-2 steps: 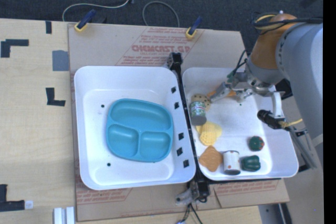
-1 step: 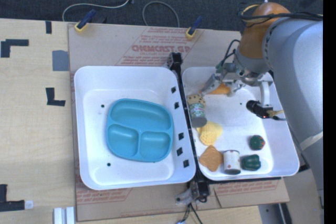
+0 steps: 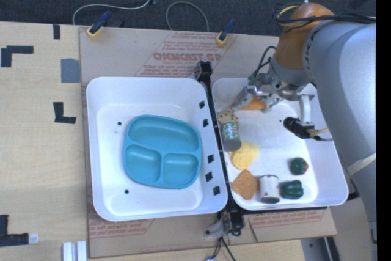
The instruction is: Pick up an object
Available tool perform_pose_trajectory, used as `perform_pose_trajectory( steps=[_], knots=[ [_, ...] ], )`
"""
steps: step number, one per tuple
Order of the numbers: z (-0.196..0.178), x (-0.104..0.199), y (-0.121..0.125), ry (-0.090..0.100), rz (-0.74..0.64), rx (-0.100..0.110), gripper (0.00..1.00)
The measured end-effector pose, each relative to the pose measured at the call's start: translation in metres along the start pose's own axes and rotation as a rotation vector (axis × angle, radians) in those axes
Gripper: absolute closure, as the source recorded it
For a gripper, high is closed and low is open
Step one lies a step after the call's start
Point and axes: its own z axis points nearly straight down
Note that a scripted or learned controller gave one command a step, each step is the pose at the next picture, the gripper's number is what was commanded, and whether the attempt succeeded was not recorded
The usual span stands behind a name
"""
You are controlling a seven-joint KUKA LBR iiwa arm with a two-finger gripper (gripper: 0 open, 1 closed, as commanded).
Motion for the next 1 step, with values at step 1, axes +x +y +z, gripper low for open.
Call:
perform_pose_trajectory(
  steps=[1],
  knots=[
    [0.0003,0.0324,-0.0001,-0.002,-0.002,0.0,0.0]
  ],
)
